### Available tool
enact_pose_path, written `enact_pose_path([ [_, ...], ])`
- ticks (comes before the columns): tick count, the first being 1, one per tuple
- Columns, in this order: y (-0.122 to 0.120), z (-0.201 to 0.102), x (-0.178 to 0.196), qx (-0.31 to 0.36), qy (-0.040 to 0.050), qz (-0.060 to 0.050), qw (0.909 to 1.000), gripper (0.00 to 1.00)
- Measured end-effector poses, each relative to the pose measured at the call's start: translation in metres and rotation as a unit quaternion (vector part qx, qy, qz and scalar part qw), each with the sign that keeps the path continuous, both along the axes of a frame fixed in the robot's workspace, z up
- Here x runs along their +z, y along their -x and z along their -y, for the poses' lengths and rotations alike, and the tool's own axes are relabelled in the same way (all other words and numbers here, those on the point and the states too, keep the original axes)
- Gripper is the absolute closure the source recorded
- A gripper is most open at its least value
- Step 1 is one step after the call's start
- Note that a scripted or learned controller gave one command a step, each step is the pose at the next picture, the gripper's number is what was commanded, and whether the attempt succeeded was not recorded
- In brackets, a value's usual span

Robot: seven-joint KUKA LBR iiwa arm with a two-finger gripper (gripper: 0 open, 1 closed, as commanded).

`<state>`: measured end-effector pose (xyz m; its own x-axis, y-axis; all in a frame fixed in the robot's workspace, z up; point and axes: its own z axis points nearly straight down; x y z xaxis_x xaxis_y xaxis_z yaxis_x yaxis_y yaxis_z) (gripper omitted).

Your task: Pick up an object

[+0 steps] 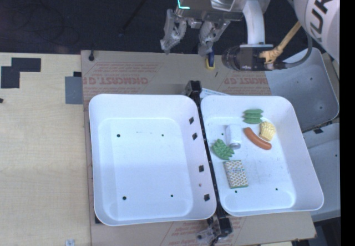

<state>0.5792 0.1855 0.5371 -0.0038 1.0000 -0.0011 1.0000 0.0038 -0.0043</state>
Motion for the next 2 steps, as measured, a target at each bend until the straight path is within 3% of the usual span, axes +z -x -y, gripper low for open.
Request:
enact_pose_path([
  [1,-0.0038,0.1211,0.0002,-0.008,0.0014,0.0,1.0,0.0],
  [2,-0.0039,0.113,0.0093,0.0,0.0003,-0.002,1.0,1.0],
])
